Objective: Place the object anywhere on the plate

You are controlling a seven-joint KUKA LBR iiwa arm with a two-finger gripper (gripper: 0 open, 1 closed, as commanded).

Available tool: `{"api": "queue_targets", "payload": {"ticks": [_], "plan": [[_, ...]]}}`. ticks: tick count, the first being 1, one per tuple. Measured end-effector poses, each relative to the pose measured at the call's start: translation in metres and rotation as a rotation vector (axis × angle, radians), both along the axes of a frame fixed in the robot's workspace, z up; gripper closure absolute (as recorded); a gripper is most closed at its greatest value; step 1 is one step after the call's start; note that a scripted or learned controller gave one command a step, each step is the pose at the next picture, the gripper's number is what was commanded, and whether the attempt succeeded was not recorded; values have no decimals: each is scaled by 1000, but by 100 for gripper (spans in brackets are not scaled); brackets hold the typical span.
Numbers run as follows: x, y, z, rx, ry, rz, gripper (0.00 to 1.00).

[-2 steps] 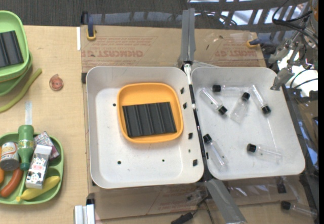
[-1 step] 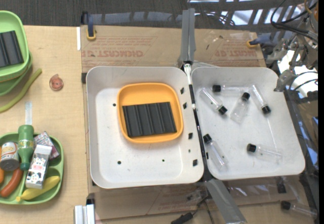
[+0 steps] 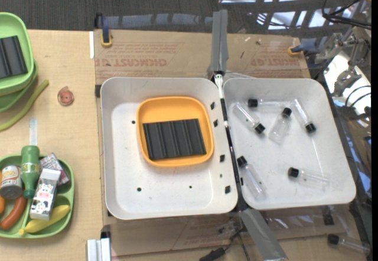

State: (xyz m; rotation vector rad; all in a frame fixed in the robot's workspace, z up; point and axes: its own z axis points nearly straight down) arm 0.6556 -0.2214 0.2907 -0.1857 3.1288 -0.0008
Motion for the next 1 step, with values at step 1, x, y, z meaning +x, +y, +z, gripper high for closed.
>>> {"api": "queue_targets", "payload": {"ticks": [1], "plan": [[4,0,-23,1,3,231,0]]}}
